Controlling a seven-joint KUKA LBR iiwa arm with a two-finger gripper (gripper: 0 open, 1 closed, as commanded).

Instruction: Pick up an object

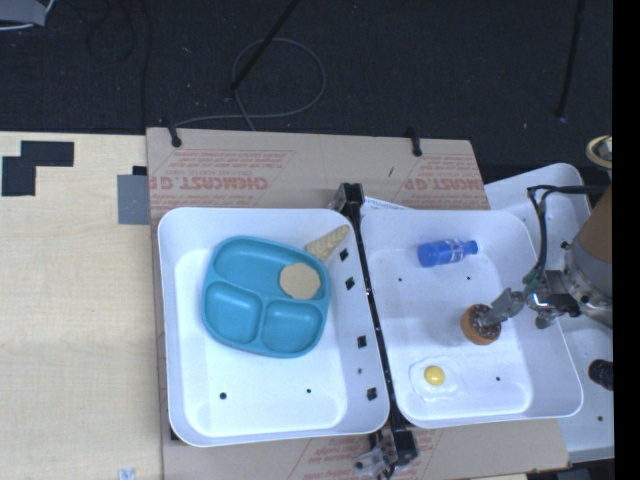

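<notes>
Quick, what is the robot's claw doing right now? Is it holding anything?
Gripper: down in the right white bin, right at the small round brown object; whether it grips it cannot be told.

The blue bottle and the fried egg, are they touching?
Apart. The camera view shows the blue bottle near the right bin's back and the fried egg near its front, white floor between.

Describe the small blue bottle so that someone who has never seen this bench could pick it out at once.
Look in the right-hand shallow white bin, in its far half near the back wall. The small blue plastic bottle lies there on its side, its paler cap end towards the arm. Its neighbours nearer the front are a round brown object by the gripper and a white fried-egg toy with a yellow yolk; only the bottle is blue and elongated.
</notes>
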